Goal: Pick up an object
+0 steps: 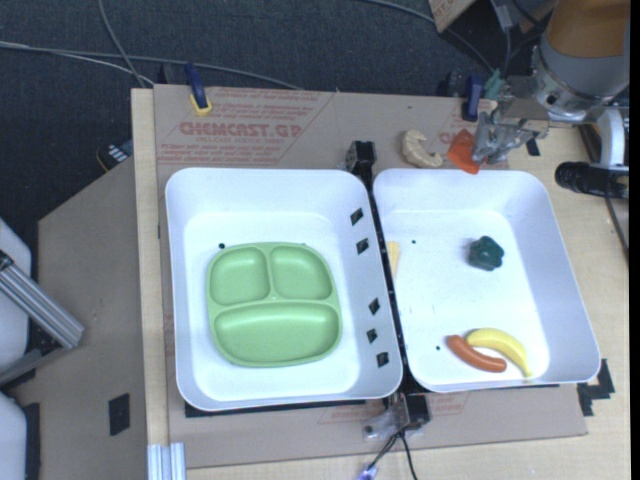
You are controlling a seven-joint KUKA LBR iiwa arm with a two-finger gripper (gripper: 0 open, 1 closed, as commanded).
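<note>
Tool (492, 146) above right bin (560, 268) far rim, beside orange object (462, 154)

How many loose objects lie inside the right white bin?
3. A dark green object lies toward the far side; a yellow banana and a red sausage lie touching near the front edge.

green tray (273, 303), banana (501, 347), pincer (493, 146)
</note>
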